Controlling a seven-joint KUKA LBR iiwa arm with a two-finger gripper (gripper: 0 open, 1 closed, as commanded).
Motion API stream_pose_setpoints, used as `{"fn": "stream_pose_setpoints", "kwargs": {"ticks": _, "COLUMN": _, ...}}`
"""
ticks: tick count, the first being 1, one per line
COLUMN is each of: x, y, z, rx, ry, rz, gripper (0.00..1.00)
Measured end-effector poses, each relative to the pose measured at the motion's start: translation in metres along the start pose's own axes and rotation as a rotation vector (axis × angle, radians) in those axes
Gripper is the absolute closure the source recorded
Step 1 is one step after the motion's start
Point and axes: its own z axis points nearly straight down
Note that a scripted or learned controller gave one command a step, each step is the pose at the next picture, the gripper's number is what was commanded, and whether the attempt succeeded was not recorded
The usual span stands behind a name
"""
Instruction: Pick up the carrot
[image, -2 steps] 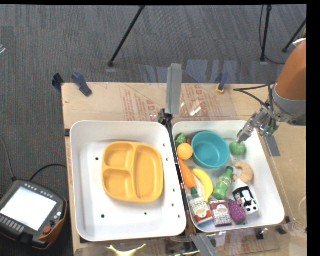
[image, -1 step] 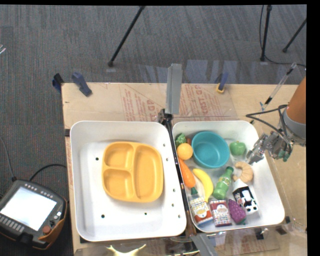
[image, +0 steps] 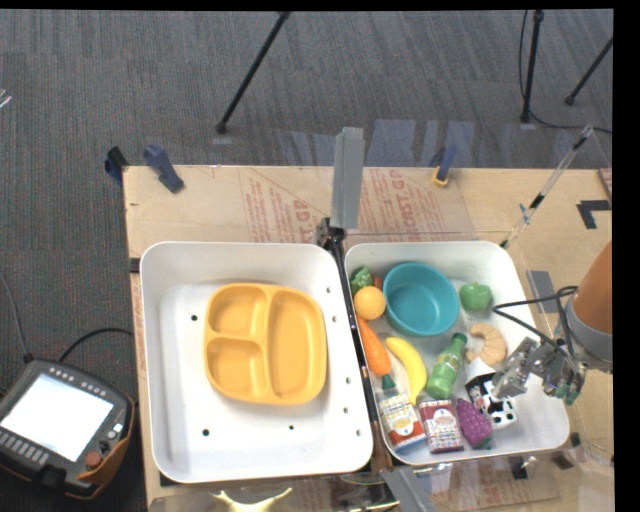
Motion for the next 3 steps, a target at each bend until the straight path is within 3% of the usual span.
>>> {"fn": "stream_pose_setpoints", "kwargs": {"ticks": 1, "x": 0.002, "y": -0.003, "z": -0.131, "rx": -0.005, "ry": -0.021, "rz": 0.132, "gripper": 1.0}}
{"fn": "stream_pose_setpoints", "kwargs": {"ticks": 2, "x": 0.044, "y": 0.054, "z": -0.03, "rx": 0.001, "ry": 0.003, "rz": 0.226, "gripper": 1.0}}
{"fn": "stream_pose_setpoints", "kwargs": {"ticks": 3, "x": 0.005, "y": 0.0, "z": -0.146, "rx": -0.004, "ry": -0.018, "rz": 0.16, "gripper": 1.0}}
